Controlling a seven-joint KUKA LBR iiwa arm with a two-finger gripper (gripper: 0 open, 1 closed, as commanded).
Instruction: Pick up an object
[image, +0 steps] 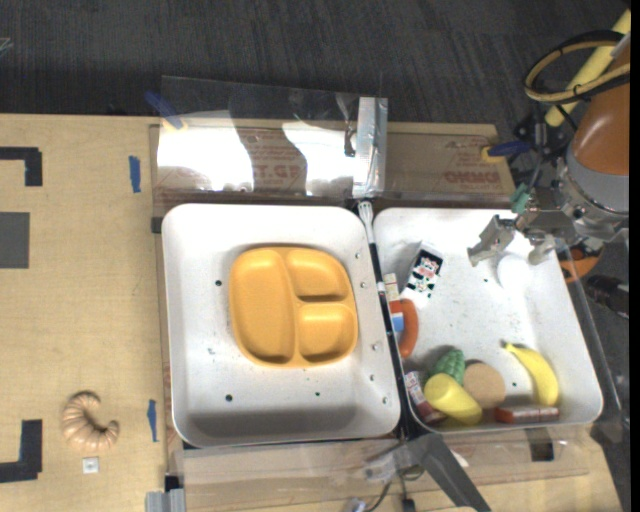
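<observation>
We see the left bin (190, 300) with a yellow tray (293, 304) in it. The right bin (560, 310) holds toy food along its near side: a banana (535, 371), a lemon (451, 397), a tan round thing (484, 383) and something green (447, 362), partly hidden. A small card (426, 273) lies farther back. The arm (600, 150) is cut off at the right edge. Its gripper (520, 243) hangs over the right bin's far side, fingers spread, gripping nothing. A croissant (89, 421) sits on the bench.
</observation>
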